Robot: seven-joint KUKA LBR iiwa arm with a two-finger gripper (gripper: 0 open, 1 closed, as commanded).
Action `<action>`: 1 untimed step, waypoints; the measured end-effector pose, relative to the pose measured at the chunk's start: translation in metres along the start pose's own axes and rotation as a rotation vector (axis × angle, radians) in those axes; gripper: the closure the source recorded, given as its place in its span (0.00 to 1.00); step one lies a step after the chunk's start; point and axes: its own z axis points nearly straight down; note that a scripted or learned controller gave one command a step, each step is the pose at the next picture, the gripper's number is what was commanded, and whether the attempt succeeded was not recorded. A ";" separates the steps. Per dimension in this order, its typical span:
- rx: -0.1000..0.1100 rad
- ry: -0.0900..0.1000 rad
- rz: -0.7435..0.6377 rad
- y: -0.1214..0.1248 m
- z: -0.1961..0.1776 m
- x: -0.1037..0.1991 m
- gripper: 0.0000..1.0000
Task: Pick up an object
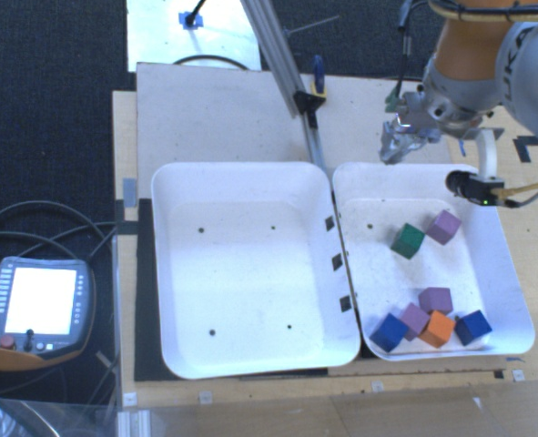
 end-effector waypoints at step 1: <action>0.001 0.001 0.000 -0.001 0.004 0.045 1.00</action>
